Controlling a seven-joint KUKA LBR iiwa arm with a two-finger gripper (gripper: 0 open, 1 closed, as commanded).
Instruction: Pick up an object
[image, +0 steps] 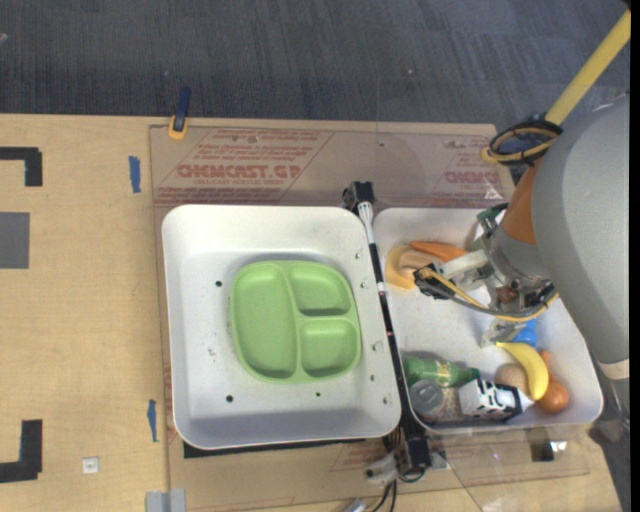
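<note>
Where the grey arm comes down over the right-hand shallow white bin (440, 330), the hand (508, 292) hangs low above that bin's far half. Its own bulk hides whether it is released or clenched, so I cannot tell. Just beside the hand, on the view's left, lies a long orange carrot-shaped piece (437, 250), with a pale tan piece (400, 268) touching its end. Just nearward of the hand is a small blue piece (523, 330), then a curved yellow banana (530, 368) lying against a tan egg-shaped thing (511, 377) and a round orange fruit (556, 398). Farther from the hand, along the near wall, lie a black-and-white thing (492, 398) and a green bottle (440, 372) on its side. Well left of the hand, the second white bin (195, 300) holds a green divided plastic plate (297, 320). Both bins rest on the tan desk (80, 300).
</note>
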